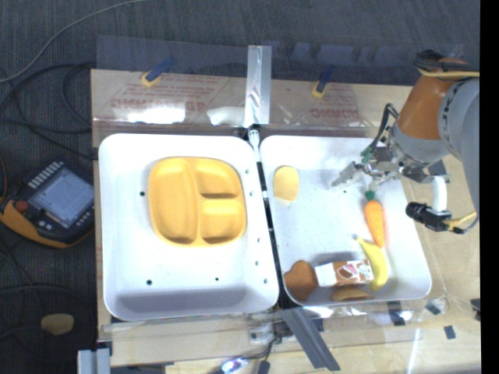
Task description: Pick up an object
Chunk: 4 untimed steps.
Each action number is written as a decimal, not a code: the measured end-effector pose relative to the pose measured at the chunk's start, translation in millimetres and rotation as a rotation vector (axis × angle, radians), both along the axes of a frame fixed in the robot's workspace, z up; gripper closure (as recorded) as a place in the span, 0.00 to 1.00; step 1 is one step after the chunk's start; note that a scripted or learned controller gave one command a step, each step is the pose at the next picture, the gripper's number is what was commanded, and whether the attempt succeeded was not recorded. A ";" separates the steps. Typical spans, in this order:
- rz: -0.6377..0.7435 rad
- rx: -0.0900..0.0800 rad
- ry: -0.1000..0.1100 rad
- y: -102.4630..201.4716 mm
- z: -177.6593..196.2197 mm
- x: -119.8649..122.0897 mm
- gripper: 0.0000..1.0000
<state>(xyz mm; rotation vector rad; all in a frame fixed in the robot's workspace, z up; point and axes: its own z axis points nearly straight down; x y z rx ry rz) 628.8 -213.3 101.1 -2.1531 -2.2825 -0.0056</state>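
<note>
The right bin [327, 224] holds several objects. An orange carrot [376, 218] lies near its right wall. A yellow banana [376, 262] lies just below the carrot. A pale yellow rounded piece [286, 182] rests by the bin's left wall. At the front sit a brown rounded item [300, 277] and a red-and-white packet [351, 273]. My gripper [357, 176] hangs over the bin's upper right part, just above the carrot's green top. Its fingers are spread open with nothing between them.
The left bin [125, 271] holds a yellow divided plate [197, 199]. A metal divider post [258, 84] rises behind the bins. A handheld pendant [47, 202] lies on the floor at the left. The arm's grey and orange wrist [429, 111] reaches in from the right.
</note>
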 end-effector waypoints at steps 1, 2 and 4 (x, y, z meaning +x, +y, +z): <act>0.001 -0.002 -0.001 0.1 9.2 0.4 1.00; -0.108 -0.005 0.002 55.9 -1.6 -58.8 1.00; -0.010 0.016 0.000 14.8 -0.9 -105.5 0.00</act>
